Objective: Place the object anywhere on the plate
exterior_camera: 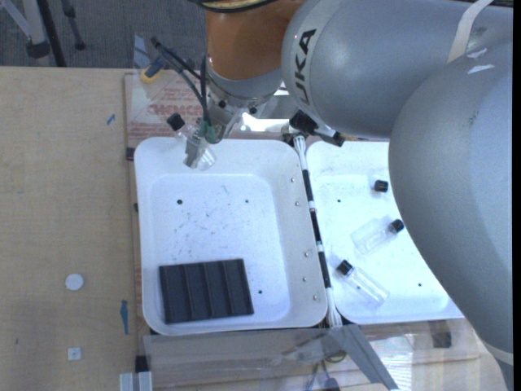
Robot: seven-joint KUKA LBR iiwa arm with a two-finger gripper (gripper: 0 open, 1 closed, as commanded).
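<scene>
A dark ribbed plate (204, 290) lies in the front left part of the left bin (281, 218). My gripper (202, 139) hangs over the far left corner of that bin, well behind the plate. A clear vial (195, 153) with a black cap (174, 122) sits slanted between its fingers, cap up and to the left. The gripper is shut on this vial. The arm's orange band and grey body cover the upper right of the view.
The right bin (431, 304) holds two more clear vials with black caps (374, 234) (359, 281) and a small black cap (379, 186). The arm's grey body hides that bin's right side. A bare wooden bench top (57, 218) lies to the left.
</scene>
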